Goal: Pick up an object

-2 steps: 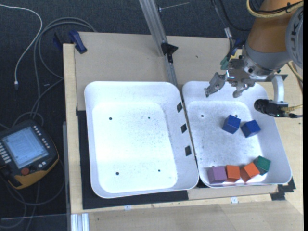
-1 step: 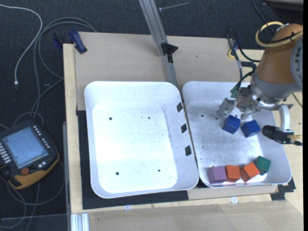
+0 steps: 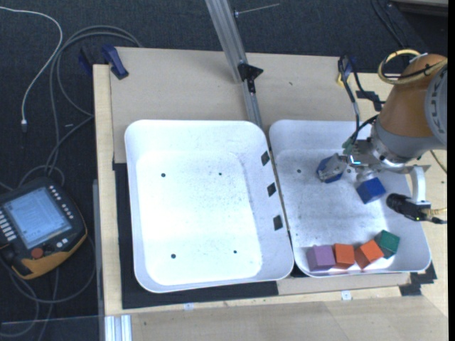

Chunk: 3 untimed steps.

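The arm (image 3: 416, 109) reaches in over the right bin (image 3: 313, 144), its gripper (image 3: 340, 165) low above the bin floor; I cannot tell how its jaws stand or whether they have anything. The left bin (image 3: 195, 204) lies well off to the jaws' left. A blue block (image 3: 370, 190) sits just right of the jaws and a little nearer. Along the near wall, well below the jaws, a purple block (image 3: 320, 256), two orange blocks (image 3: 345, 254) and a green block (image 3: 388, 242) form a row.

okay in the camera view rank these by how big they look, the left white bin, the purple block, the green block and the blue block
1. left white bin, by far the largest.
2. purple block and blue block look about alike; I can't rank them.
3. green block, seemingly smallest, though partly hidden behind its neighbour.
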Each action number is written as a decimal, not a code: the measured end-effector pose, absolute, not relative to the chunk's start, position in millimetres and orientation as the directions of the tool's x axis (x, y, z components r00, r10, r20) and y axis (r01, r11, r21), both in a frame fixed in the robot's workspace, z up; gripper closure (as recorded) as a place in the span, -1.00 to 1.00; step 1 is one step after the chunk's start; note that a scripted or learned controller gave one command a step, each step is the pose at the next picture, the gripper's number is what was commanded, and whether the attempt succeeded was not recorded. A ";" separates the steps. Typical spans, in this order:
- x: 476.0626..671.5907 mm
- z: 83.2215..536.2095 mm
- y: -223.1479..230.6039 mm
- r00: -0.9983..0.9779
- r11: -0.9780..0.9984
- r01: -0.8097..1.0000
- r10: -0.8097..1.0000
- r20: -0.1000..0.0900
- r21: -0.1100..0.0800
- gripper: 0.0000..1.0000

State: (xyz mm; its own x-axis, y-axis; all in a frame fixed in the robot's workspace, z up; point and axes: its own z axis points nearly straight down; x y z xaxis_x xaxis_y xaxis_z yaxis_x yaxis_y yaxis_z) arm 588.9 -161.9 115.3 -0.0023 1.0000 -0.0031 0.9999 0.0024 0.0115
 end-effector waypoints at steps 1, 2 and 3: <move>630.1 99.6 -126.2 -0.006 0.006 1.000 1.000 0.002 0.004 -1.00; 603.8 99.7 -87.2 -0.003 0.003 1.000 1.000 0.003 -0.004 -1.00; 605.5 111.1 -89.1 -0.001 0.001 1.000 1.000 0.002 0.001 1.00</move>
State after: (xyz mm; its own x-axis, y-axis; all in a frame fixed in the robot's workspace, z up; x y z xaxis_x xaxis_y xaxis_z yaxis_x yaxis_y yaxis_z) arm 605.5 -89.1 111.1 -0.0013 1.0000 0.0022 1.0000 0.0013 0.0008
